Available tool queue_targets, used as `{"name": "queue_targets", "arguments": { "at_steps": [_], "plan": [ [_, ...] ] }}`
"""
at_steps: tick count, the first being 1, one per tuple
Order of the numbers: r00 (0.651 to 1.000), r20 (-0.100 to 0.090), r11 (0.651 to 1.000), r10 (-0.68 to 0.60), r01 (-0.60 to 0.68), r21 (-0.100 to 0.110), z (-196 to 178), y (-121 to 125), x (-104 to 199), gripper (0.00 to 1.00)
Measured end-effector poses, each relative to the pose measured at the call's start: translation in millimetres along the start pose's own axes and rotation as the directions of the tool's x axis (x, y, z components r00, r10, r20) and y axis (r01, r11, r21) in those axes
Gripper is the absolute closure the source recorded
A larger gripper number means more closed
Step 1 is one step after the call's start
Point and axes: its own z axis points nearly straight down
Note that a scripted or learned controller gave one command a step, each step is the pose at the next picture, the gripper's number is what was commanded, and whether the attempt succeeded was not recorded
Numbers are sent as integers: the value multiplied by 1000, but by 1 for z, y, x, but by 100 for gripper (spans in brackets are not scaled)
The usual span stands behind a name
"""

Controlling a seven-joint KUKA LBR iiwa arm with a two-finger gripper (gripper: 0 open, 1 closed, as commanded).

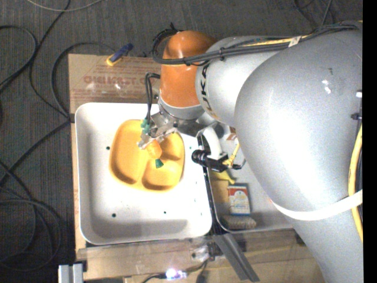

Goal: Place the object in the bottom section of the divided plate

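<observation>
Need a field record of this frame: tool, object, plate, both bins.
tool: tool over the divided plate
plate: yellow divided plate, lying in the left bin
object: small orange piece with a green tip, just under the tool, near the plate's middle
held: unclear from this view
right bin: right bin holds a small printed box and a brownish item below it

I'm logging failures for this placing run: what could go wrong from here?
1. The orange object is below the gripper, near where the sections of the plate meet, so it may land outside the bottom section.
2. The plate seems to lie loose in the bin; a low gripper could shove it.
</observation>
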Motion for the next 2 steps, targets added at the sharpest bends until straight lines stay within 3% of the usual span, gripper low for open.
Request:
{"name": "queue_targets", "arguments": {
  "at_steps": [1, 2],
  "plan": [
    [998, 0, 998, -67, 67, 0, -12, -9, 49, 100],
    [998, -1, 998, -67, 67, 0, -12, -9, 49, 0]
  ]
}}
